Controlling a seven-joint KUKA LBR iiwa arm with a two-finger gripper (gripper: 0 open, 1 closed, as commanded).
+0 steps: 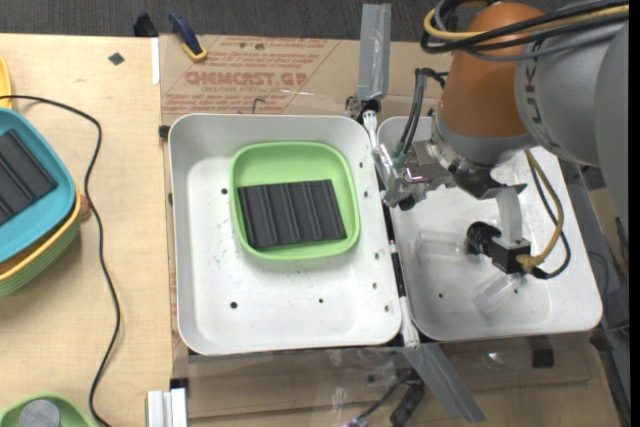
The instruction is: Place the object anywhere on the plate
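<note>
Camera view: green plate (296, 169) sits in left bin (200, 245); a dark ribbed slab (292, 213) lies flat on the plate. Claw (398, 183) hangs just right of the plate, at the divider between bins; cannot tell its state or whether it carries anything. Judged: slab looks stiff, light, low-profile; best taken across its short edges.

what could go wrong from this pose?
1. The two-finger gripper sits low over the right white bin, close to the wall shared with the left white bin. Crossing without lifting could clip that wall.
2. Loose yellow and black cables hang near the wrist and might snag.
3. The green square plate already carries a dark ribbed slab, so a dropped object may land tilted or slide off.
</note>
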